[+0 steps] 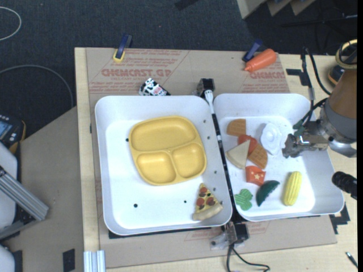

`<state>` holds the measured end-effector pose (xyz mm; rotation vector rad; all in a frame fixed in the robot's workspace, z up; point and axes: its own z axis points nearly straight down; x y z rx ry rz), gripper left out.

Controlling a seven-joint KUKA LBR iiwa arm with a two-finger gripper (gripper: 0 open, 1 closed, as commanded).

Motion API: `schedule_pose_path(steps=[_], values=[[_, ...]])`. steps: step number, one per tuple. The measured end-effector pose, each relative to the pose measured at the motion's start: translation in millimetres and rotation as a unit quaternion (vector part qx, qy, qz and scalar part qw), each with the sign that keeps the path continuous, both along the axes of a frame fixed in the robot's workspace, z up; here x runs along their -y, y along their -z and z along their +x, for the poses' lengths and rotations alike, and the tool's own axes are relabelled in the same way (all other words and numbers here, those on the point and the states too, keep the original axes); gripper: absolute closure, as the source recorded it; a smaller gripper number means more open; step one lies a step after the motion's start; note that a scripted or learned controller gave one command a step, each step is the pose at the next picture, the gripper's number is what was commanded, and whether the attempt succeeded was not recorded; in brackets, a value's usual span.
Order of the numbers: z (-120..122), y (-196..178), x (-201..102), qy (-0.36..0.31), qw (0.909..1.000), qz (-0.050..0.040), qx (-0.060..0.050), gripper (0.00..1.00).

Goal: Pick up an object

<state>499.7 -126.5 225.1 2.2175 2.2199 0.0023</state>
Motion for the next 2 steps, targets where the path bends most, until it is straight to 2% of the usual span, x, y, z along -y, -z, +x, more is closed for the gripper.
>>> schedule_pose_path(steps=[1,2], values=[[46,-10,-29,-0.002,1.0000,0.0002,0.001,1.00],[79,11,-45,-0.001,1.0000,-0.0001,0.000,1.00]])
